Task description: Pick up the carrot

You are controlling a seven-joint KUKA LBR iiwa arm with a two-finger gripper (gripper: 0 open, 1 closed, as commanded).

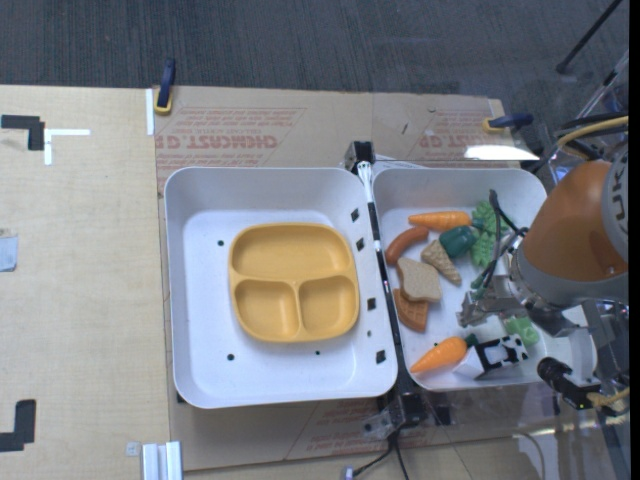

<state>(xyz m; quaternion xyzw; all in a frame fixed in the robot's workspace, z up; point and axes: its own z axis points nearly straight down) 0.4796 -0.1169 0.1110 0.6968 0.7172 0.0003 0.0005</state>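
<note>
My jaws I cannot judge, open or closed, because my gripper (487, 303) hangs over the right bin (520, 183) with its tips lost among the toys. Nearest to the camera lies a carrot (440, 355) at the front of this bin, probably light, stiff and smooth plastic, so I would take it across the thick middle. Behind it crowd a bread slice (419, 282), a sausage (402, 242), a second carrot (440, 220) and green leaves (487, 218), and in the left bin (200, 368) rests a yellow plate (294, 281).

The arm (575, 233) reaches in from the right, its orange band bulking over grey wrist hardware. The gripper (487, 308) hangs low, pointed down and leftward; its tip is too cluttered to read.
</note>
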